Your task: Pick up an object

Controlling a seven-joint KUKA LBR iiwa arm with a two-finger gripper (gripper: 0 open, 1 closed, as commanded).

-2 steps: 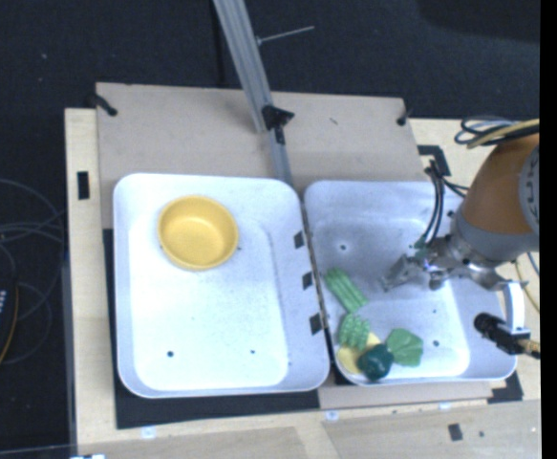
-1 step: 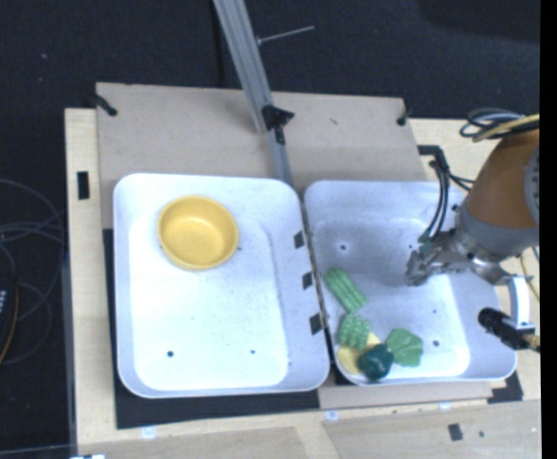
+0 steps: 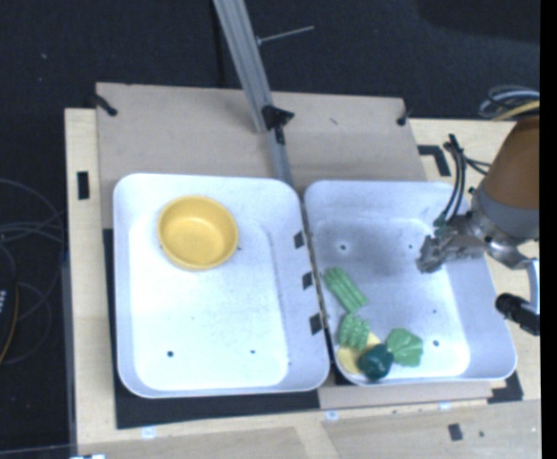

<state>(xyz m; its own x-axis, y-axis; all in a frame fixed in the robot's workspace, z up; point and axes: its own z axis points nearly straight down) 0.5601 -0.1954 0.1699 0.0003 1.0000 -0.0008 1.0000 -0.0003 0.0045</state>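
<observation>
Over the right white bin (image 3: 469, 352) we see the fingers (image 3: 432, 256), opening unclear, nothing visibly held. Nearest target, the ridged green oblong toy (image 3: 345, 289), lies down-left, long axis diagonal.

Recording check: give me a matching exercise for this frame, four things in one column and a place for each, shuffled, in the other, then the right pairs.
Things:
1. yellow bowl
2. gripper
3. dark green ball
4. ridged green piece

Places:
A. near corner of the right bin, among the small toys
B. upper part of the left bin
C. over the right bin, by its right side
D. right bin, close to the divider between the bins

Pairs: 1-B, 2-C, 3-A, 4-D
</observation>
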